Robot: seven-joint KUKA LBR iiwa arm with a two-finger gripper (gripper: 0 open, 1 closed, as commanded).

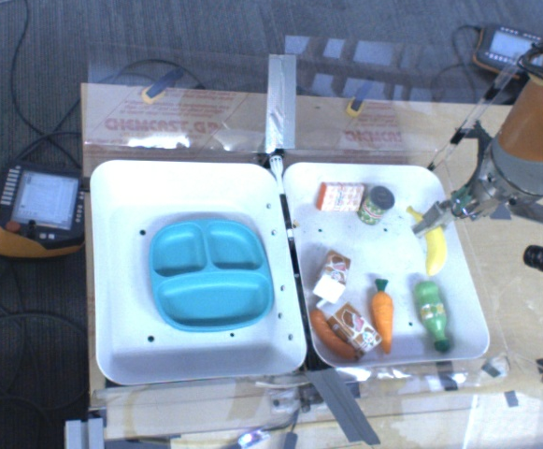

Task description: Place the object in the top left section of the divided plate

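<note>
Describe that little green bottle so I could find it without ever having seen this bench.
Start at the right-hand shallow white bin, the one full of toy food. Go to its near right corner: the small green plastic bottle lies there on its side, just below the yellow banana and right of the orange carrot. It is the only all-green thing in that corner.

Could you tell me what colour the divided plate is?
Light blue; the divided plate shows in the camera view.

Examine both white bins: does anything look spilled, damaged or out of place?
Nothing stands out. The blue divided plastic plate lies flat in the left white bin. The toy foods, including the yellow banana and orange carrot, lie loose but intact in the right white bin.
</note>
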